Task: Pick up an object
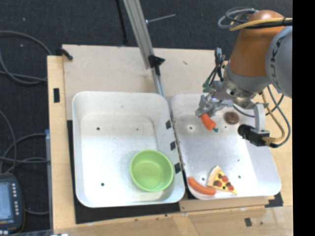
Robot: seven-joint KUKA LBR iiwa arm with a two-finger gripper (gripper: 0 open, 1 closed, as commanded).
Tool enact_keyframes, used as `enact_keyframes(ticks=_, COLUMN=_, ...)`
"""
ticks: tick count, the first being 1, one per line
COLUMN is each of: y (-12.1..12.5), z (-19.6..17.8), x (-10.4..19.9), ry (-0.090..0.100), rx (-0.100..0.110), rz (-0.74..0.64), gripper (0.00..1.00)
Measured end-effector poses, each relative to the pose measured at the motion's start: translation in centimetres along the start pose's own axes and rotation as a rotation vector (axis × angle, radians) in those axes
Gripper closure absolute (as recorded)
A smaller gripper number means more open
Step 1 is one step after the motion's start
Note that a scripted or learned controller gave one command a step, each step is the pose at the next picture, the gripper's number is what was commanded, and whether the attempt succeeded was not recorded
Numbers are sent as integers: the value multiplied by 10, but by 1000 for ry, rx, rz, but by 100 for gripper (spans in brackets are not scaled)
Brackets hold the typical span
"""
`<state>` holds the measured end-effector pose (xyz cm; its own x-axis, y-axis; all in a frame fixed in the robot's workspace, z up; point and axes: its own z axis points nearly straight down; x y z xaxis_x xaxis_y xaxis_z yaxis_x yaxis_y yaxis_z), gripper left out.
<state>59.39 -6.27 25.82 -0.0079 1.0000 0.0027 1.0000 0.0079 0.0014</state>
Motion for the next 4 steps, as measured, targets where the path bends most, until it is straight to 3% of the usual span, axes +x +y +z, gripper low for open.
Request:
enact_keyframes(ticks=3, y=-24, z=20, x=135, ry=-2, rx=2, rz=1, gripper=100)
enact_keyframes(ticks=4, y=-24, z=20, x=134, ry=-1, rx=1, rz=5, gripper=0)
